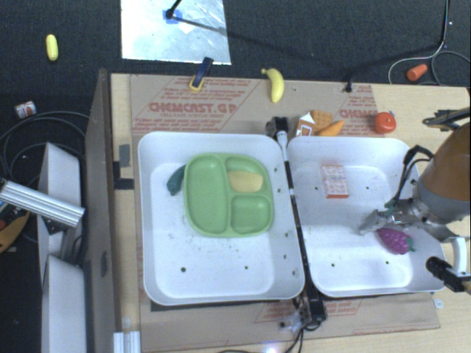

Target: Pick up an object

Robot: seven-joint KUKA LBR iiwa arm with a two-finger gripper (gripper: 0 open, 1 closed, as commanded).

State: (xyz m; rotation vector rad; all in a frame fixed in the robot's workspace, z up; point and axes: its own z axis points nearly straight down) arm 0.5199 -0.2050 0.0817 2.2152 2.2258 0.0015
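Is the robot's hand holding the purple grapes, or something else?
It cannot be told. The hand sits right above the purple grapes in the right bin, but its tips are too blurry to show a hold.

Grey arm [450,175] reaches in from right, orange band up; hand [384,220] low, pointing left.

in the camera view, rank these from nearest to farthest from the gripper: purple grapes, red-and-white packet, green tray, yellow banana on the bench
1. Purple grapes, right bin, just under the gripper.
2. Red-and-white packet, same bin, toward the back.
3. Green tray, left bin.
4. Yellow banana, on the bench behind the bins.
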